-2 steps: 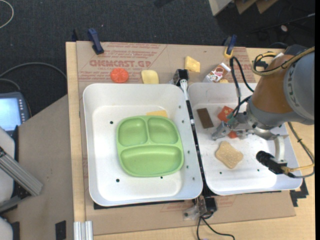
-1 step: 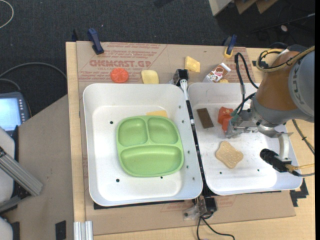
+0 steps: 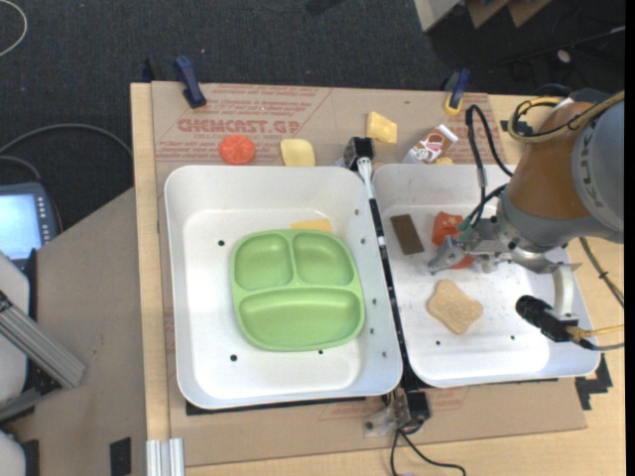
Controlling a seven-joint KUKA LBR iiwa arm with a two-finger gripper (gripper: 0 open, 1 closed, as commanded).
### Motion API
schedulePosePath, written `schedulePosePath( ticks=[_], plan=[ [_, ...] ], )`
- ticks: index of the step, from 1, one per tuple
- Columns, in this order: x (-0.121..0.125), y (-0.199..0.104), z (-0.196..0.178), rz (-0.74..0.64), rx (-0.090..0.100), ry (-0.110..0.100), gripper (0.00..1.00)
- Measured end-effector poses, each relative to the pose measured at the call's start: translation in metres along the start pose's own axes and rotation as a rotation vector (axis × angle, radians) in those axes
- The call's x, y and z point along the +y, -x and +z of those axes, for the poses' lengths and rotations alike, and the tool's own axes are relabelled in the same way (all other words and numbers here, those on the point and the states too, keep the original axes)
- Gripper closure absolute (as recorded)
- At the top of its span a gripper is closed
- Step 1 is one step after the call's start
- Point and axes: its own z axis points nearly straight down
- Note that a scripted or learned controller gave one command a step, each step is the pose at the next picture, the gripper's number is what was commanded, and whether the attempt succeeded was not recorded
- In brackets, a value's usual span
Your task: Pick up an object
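Right white bin [image 3: 496, 370], centre-right of frame: gripper [image 3: 448, 257] low beside red object [image 3: 445, 227], finger state unclear; approach step, next needs closing on it.

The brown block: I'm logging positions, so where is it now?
The brown block lies in the right bin, near its left wall, just left of the red object.

Left bin [image 3: 189, 266]: green plate [image 3: 296, 291].
Right bin [image 3: 496, 360]: toast [image 3: 454, 306], brown block [image 3: 405, 233], red toy [image 3: 444, 227].
Gripper [image 3: 448, 257]: beside the red toy.
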Motion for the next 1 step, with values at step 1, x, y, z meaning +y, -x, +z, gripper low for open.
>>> schedulePosePath(
  ticks=[1],
  plan=[
    [0.0584, 0.0147, 0.0101, -0.003, -0.002, 0.004, 0.0]
  ],
)
